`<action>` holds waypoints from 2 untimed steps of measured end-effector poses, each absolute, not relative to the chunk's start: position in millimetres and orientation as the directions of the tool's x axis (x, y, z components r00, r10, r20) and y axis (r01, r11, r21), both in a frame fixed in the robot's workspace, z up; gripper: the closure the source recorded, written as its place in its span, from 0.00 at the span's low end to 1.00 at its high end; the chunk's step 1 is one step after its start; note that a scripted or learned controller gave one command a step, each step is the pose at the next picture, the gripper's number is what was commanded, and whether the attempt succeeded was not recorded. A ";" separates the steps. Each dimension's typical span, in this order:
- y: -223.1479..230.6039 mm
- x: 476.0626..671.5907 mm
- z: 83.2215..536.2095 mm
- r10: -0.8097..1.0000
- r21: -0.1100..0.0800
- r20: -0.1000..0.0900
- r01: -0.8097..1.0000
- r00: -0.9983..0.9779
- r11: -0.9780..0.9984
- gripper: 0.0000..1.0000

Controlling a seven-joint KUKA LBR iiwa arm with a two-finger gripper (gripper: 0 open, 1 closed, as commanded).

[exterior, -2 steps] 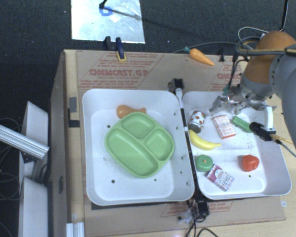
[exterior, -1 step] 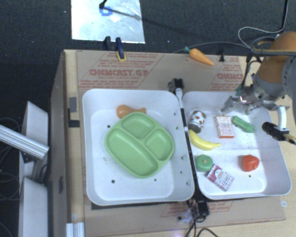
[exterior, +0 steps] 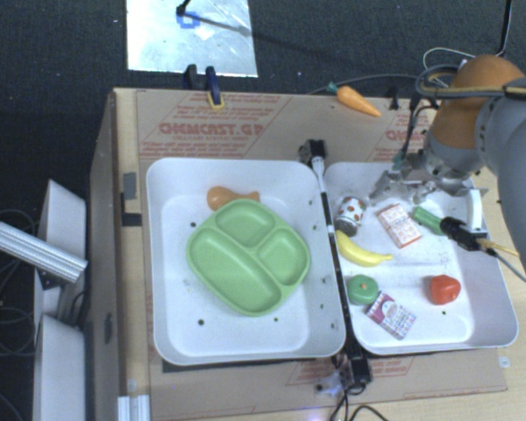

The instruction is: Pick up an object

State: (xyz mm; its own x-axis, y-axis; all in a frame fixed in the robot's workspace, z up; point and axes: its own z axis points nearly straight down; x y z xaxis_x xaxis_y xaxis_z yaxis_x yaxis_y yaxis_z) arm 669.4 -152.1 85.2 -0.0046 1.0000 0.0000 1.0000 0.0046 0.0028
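Green divided plate (exterior: pixel 248 256) over an orange piece (exterior: pixel 221 196) in the left bin (exterior: pixel 171 340) — banana (exterior: pixel 360 251), tomato (exterior: pixel 444 288), red-white packet (exterior: pixel 400 224) in the right bin (exterior: pixel 495 327); gripper (exterior: pixel 401 181) at its far edge, finger state indiscernible.

Yellow banana (exterior: pixel 362 251) — lying flat; right bin (exterior: pixel 491 323).

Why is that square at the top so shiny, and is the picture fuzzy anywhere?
In the camera view, the shiny sheet on the dark floor bounces light back, so it glares pale. The white bins are lit evenly, with soft shadows under the green tray and banana. The whole view is a bit soft, so writing on the small packets can't be read. The gripper looks blurry too.
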 end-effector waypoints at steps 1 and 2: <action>-205.5 669.1 85.7 1.000 0.000 0.002 1.000 -0.003 0.003 0.00; -169.2 669.4 85.2 1.000 0.003 -0.001 1.000 -0.004 0.004 0.00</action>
